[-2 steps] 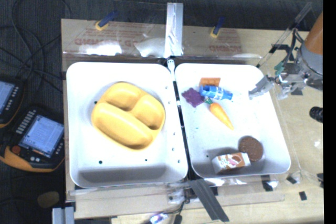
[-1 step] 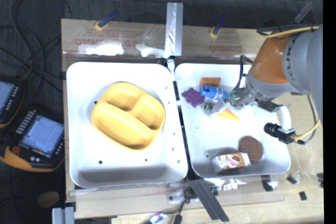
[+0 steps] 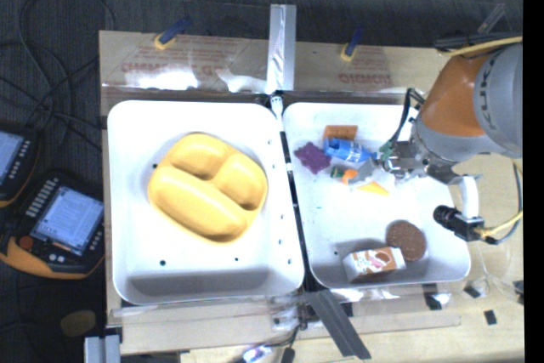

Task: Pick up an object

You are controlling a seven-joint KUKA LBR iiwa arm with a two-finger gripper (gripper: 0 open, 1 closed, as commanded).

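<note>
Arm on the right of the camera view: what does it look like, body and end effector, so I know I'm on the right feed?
The arm has a rounded grey body with a broad orange band above the wrist. A thin dark cable loops beside it toward the end effector, a small dark and metallic assembly with a spot of green. A black cylindrical fitting with a yellowish cable sits below.

Big glossy yellow moulded plastic shape (image 3: 208, 185) fills the left shallow white bin (image 3: 127, 268). Right white bin (image 3: 442, 263) is busier — purple crumpled piece (image 3: 312, 156), small orange block (image 3: 341, 133), blue packet (image 3: 347, 151), round brown disc (image 3: 406, 240), and a brown-and-white carton (image 3: 373, 263).
</note>
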